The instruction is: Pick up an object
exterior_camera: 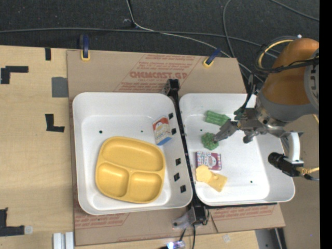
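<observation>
**Arm over the right bin, near the green pieces**

Two shallow white plastic bins sit side by side on a sheet of brown cardboard (155,71) printed with red lettering. The left bin (85,105) holds a glossy yellow tray (129,168) with rounded corners, moulded into three compartments, one long and two smaller. Near the inner wall of that bin a small carton (162,130) in white, red and blue stands tilted.

The right bin (259,188) holds four small things. A flat green block (216,118) lies towards the far side, and a knobbly green lump (210,140) lies just in front of it. Nearer the front, a small rectangular packet (209,160) with a purplish printed face lies flat, and a pale yellow wedge (211,179) touches its lower edge.

The grey arm with its smooth orange band (288,71) reaches in from the right. Its gripper (223,135) is a dark metal tip slanting down towards the knobbly green lump, ending just beside it. How far apart its fingers stand cannot be told at this angle, and nothing is seen between them.
</observation>
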### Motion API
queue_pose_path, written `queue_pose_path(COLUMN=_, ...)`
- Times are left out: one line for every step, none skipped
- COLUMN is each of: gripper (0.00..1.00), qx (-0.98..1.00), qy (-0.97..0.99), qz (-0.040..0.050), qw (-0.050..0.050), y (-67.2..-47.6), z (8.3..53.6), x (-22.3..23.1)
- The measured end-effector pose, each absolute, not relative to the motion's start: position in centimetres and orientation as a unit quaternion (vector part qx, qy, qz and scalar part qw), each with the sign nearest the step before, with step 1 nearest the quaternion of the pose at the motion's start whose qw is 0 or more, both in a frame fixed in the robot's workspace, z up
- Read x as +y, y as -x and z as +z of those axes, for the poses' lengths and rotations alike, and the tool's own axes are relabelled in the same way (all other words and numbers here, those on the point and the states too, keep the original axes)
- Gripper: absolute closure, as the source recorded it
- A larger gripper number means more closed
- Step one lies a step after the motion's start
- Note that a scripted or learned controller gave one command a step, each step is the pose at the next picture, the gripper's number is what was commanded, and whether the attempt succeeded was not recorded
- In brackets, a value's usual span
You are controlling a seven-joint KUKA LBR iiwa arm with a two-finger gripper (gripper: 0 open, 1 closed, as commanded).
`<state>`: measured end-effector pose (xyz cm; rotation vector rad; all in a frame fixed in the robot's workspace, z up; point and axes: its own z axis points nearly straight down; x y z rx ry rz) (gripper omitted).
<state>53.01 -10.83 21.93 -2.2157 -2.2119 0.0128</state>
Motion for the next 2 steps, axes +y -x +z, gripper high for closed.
queue_pose_path(gripper=0.0, qx=-0.708, qy=0.707, qz=0.0005, qw=0.001, y=-53.3, z=22.5, x=-10.8)
queue_pose_path(gripper=0.0, qx=-0.707, qy=0.707, qz=0.0022, qw=0.003, y=-52.7, z=16.2, x=-10.9)
